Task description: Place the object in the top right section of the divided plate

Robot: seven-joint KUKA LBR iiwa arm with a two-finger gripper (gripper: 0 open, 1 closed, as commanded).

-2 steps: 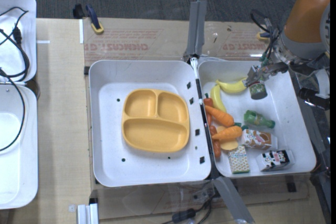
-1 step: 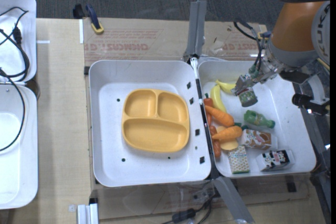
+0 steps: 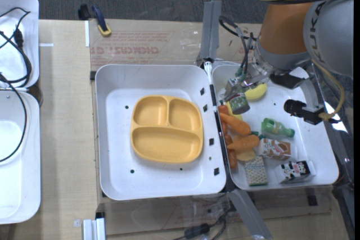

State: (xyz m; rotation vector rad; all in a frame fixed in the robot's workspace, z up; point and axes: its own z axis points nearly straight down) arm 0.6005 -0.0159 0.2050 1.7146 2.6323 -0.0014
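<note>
Nothing placed so far. Hand (image 3: 243,82) low in right bin (image 3: 320,137), among toy food, near yellow banana-like piece (image 3: 257,91); fingers apart or together, cannot tell, no object clearly between them. Divided plate (image 3: 167,128) in left bin (image 3: 112,121), top right section bare. Grasp, carry, release all left.

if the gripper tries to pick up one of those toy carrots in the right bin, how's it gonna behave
The carrots look smooth and tapered, so one could slip out of a pinch near its thin end. Being rounded, it may roll if nudged. They lie packed against the bin wall, so the neighbours would probably shift too.
</note>
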